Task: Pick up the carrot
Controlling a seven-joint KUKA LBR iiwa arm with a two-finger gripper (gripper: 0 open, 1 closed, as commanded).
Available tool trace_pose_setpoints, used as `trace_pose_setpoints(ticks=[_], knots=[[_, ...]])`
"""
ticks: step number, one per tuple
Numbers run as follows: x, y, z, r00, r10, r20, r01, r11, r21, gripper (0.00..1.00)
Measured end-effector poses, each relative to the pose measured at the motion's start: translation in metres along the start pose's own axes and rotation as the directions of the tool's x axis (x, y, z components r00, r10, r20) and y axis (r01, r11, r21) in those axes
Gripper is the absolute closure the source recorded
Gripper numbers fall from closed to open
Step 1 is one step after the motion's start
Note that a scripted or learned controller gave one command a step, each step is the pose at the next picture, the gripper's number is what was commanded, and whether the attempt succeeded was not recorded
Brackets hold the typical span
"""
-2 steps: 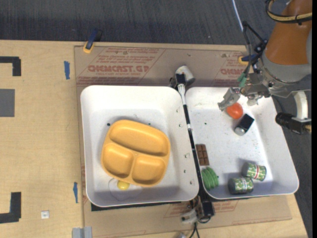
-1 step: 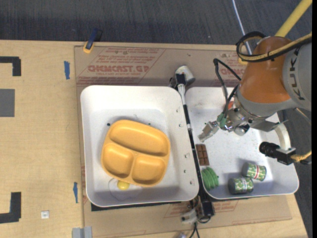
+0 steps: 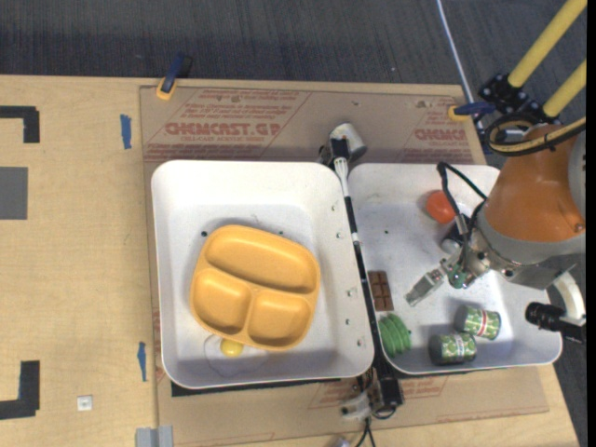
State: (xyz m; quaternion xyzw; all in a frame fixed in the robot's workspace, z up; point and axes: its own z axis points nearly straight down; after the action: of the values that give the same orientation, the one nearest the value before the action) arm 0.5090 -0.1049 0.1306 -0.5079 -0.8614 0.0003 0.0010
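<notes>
The claw [image 3: 430, 287] hung low over the right bin [image 3: 410, 189], its fingers pointing toward eight o'clock; whether they stood apart or together could not be told, and nothing showed between them. At about one o'clock from it, near the bin's far side, lay the carrot [image 3: 440, 204], an orange-red piece partly crossed by a black cable, apart from the claw. At four o'clock from the claw sat two small green-labelled cans [image 3: 467, 333], one just beside the other. At seven o'clock lay a green leafy item [image 3: 394, 334], with a brown chocolate bar [image 3: 379, 290] just above it against the bin's left wall. At nine o'clock, in the left bin [image 3: 186, 194], rested a yellow divided plate [image 3: 253, 287], with a small yellow item [image 3: 231, 346] touching its near edge. Both bins stood on the tabletop [image 3: 74, 250].
</notes>
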Motion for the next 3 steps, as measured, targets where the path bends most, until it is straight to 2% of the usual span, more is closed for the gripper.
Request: trace_pose_setpoints(ticks=[1, 2, 3], knots=[[-0.040, 0.064, -0.111, 1.000, 0.003, 0.004, -0.003, 1.000, -0.005, 0.00], [0.050, 0.047, -0.058, 0.998, -0.069, 0.001, 0.069, 0.998, -0.002, 0.00], [0.049, 0.047, -0.068, 0.998, -0.068, 0.004, 0.068, 0.998, -0.006, 1.00]])
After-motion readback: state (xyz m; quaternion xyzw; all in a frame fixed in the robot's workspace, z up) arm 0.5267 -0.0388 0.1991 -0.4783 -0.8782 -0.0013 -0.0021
